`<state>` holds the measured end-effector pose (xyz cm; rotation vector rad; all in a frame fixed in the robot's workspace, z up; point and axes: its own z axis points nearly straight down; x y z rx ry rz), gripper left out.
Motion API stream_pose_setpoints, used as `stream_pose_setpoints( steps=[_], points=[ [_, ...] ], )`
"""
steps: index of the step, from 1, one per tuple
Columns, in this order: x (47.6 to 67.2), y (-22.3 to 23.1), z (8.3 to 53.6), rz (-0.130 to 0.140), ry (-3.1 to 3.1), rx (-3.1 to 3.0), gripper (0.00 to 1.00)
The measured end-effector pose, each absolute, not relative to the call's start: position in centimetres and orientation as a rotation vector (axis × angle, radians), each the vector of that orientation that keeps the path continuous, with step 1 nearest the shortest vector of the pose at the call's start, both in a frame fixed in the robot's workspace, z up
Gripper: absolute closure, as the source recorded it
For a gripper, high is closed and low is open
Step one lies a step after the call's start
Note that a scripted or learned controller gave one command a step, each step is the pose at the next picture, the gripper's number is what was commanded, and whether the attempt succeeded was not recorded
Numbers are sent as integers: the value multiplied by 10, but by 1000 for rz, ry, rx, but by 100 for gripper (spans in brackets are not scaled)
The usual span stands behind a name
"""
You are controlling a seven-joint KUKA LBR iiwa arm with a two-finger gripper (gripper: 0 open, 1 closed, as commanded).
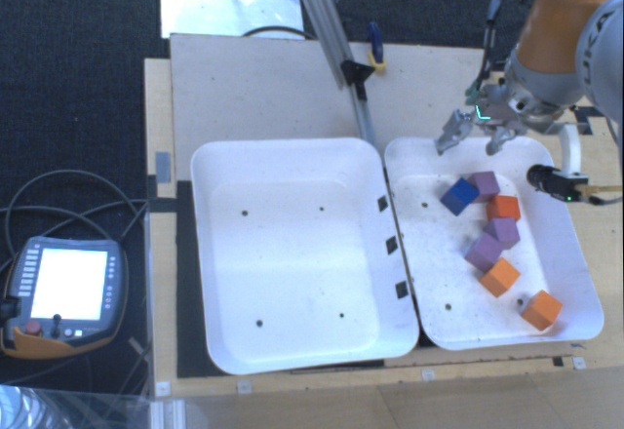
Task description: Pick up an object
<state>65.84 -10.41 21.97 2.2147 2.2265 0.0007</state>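
Open and holding nothing, my gripper [476, 137] hangs over the far rim of the right bin [429, 320], its two fingers [450, 136] spread apart and pointing down. My grey wrist with its orange band [565, 3] reaches in from the right.

Below the fingers, in that bin, lie seven blocks. Nearest me is a blue block [458, 196], touching a purple block [485, 186] beside it. An orange block [503, 208] sits just past those, against a second purple one [505, 230]. A third purple block [484, 251] touches another orange block [500, 276]. The last orange block [541, 309] lies apart near the front corner.

Beside it, the left bin [292, 252] shows only bare white floor. A pendant [63, 295] rests off the bench at the left.
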Motion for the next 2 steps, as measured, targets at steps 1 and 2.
stream_pose_setpoints(
  steps=[1,2],
  points=[
    [662,-97,160,-3,2229,2217,0],
    [663,-92,99,-3,2230,2217,0]
  ],
)
